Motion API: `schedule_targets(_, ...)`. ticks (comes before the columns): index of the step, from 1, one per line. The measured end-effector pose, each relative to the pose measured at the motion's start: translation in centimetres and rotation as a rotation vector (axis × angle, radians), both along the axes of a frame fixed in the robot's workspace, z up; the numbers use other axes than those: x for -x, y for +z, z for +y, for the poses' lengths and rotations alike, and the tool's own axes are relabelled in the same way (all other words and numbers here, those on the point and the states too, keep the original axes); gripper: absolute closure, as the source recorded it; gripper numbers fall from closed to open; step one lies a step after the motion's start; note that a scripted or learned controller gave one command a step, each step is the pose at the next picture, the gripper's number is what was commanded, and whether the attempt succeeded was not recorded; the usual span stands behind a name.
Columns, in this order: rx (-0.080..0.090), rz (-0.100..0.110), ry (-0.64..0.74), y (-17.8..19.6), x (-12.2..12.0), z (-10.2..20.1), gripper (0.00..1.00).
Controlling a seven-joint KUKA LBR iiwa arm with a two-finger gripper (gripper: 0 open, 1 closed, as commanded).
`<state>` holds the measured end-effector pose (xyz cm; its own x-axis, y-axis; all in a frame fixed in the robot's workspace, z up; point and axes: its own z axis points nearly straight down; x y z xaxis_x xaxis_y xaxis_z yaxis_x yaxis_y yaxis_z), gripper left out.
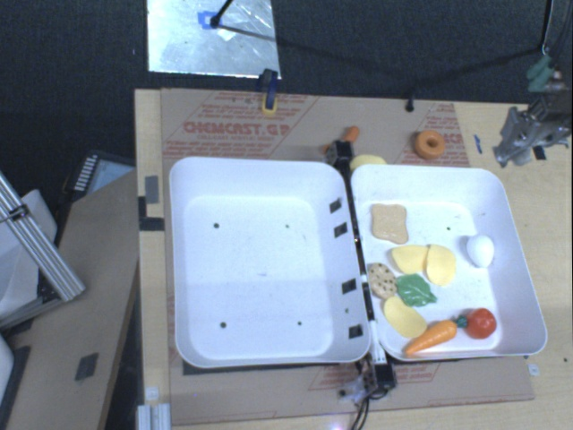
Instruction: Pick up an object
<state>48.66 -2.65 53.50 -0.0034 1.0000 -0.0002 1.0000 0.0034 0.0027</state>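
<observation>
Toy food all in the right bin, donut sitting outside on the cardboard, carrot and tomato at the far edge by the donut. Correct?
Not quite. The carrot and tomato lie at the near edge of the right bin, opposite the donut, as the camera view shows. The rest holds: the food is in the right bin and the donut sits outside on the cardboard.

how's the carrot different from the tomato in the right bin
The carrot is orange, long and tapered, lying at a slant; the tomato is red, round and compact. The carrot reaches further across the bin, while the tomato sits nearer the right wall. Both are toy foods lying close together by the right bin's near edge.
</observation>
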Motion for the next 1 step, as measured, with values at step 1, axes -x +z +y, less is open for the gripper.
schedule_targets(1, 0.000, 0.000, 0.000, 0.00, -0.01, 0.67, 1.00)
